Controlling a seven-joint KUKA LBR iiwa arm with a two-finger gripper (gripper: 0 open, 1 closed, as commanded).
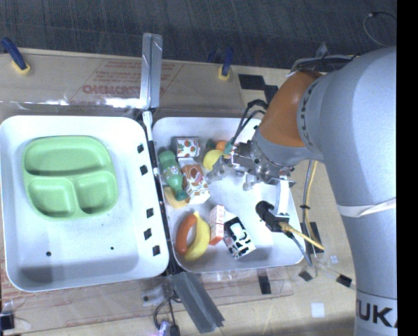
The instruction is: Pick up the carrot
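The carrot [220, 145], a small orange piece with a green top, lies near the back of the right bin [293, 257], beside a yellow lemon [211, 159]. Only part of it shows past the gripper. My gripper [228, 164] hangs low over the bin's middle, just in front and to the right of the carrot, with the grey wrist and orange band behind it. Nothing is visibly held.
The right bin also holds a green bottle [168, 169], two patterned boxes [187, 148], a banana [202, 237] beside a curved orange-red thing [183, 232], and a black-and-white box [238, 238]. A green divided tray [70, 175] sits in the left bin [26, 264].
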